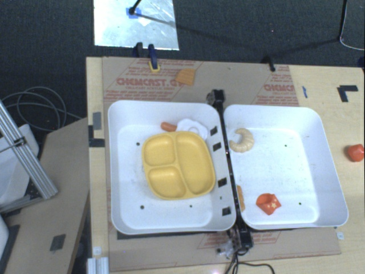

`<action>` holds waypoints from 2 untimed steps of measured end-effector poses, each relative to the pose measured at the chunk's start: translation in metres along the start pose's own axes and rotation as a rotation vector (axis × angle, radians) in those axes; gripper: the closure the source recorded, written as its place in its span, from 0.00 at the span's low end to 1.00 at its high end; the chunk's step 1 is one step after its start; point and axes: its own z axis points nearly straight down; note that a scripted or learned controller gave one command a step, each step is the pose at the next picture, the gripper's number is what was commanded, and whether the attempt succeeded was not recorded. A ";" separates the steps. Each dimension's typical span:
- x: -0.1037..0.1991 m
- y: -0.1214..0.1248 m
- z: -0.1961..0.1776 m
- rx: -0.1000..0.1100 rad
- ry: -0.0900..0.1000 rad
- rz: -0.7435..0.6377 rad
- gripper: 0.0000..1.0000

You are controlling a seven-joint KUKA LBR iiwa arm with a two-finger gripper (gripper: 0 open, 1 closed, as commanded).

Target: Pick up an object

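Yellow tray (178, 165) in left bin (122, 170)

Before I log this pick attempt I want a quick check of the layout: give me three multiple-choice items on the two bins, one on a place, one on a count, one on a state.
1. Where does the yellow divided tray lie?
A. left bin
B. right bin
C. on the bench outside the bins

2. How many compartments does that tray have?
A. two
B. three
C. five

3. How does the tray sit?
A. upside down
B. standing on edge
C. open side up

Answers:
1 A, it rests on the floor of the left bin, while the croissant and the small red object lie in the right bin.
2 B, two hollows above and one below.
3 C, its hollows face the camera.
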 end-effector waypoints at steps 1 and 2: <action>0.000 0.000 0.000 0.001 0.000 0.000 0.00; 0.000 0.001 -0.011 -0.004 -0.002 -0.004 1.00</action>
